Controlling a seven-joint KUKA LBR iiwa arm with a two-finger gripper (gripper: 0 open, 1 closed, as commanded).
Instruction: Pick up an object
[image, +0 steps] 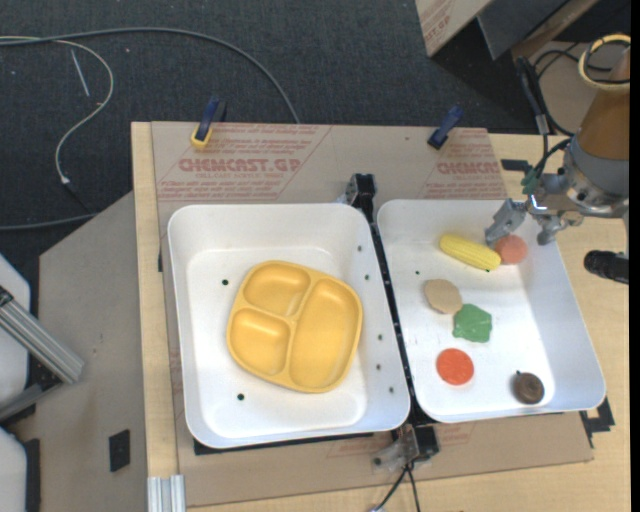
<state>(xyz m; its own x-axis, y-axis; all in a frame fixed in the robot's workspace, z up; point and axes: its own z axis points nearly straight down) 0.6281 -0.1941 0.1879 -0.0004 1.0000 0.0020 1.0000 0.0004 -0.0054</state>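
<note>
The right bin (570, 310) holds several small items. A yellow corn-like piece (468, 252) lies near its far edge, with a pink ball (514, 251) beside it on the right. Lower down are a tan lump (442, 296), a green piece (472, 324), a red-orange disc (455, 366) and a brown round item (528, 386). My gripper (523, 230) hangs open over the bin's far right part, just above the pink ball, its two fingers spread to either side. Nothing is between the fingers.
The left bin (190, 300) carries a yellow divided plate (295, 325). Black clips (361, 188) join the bins at the middle seam. Blue clamps (208, 120) hold the cardboard at the back. Cables trail on the dark floor behind.
</note>
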